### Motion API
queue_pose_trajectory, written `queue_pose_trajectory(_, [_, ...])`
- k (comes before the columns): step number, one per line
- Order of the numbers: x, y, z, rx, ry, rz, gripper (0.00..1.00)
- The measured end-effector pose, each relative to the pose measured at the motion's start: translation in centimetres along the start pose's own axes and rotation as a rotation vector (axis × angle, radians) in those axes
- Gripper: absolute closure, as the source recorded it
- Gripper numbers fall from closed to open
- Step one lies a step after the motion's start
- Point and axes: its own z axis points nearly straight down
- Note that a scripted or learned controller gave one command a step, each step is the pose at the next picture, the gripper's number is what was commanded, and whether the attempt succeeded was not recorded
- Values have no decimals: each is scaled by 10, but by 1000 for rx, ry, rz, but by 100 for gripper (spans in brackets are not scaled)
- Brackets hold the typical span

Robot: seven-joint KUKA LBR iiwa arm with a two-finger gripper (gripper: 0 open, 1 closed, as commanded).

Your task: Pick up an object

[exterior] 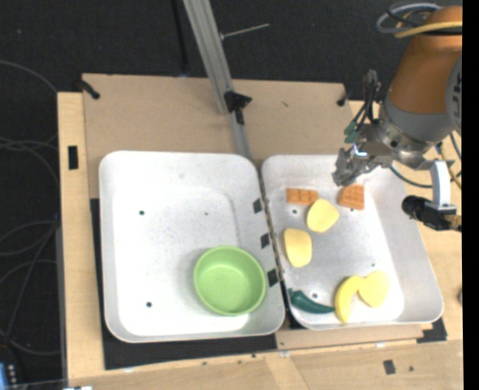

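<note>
My gripper (349, 171) hangs over the far part of the right bin (402, 242), just above and left of a small orange block (352, 197). Nothing shows between its fingers. A second orange block (301, 195) lies to the left. Two pale yellow pieces (321, 215) (298, 247) lie in the middle of the bin. A yellow banana-shaped piece (347, 296) and another yellow piece (374, 289) lie near the front. A dark green object (308, 301) rests at the front left corner. A green bowl (230, 279) stands in the left bin (158, 210).
A slanted metal pole (215, 63) rises behind the bins and ends at the divide between them. A black fitting (430, 210) sits at the right bin's right edge. Cables lie on the dark floor at the left.
</note>
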Motion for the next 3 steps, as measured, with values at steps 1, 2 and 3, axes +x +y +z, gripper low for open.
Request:
queue_pose_trajectory(1, [42,24,15,0,-2,2,100])
queue_pose_trajectory(2, [92,48,25,2,-2,5,100])
queue_pose_trajectory(3, [132,60,27,0,-2,3,100])
